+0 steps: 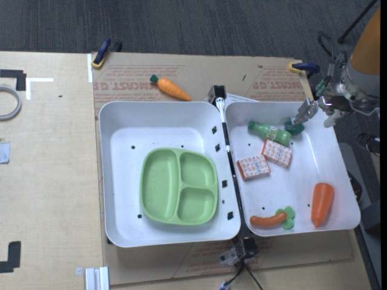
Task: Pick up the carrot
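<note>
The carrot (171,88) lies ungrasped on the counter (48,180) above the left bin (115,180), while the hand (317,110), apparently empty and slightly open, hovers at upper right.

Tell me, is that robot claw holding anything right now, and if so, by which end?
Nothing shows between the fingers of the gripper. It hangs over the right bin, beside the green bottle.
</note>
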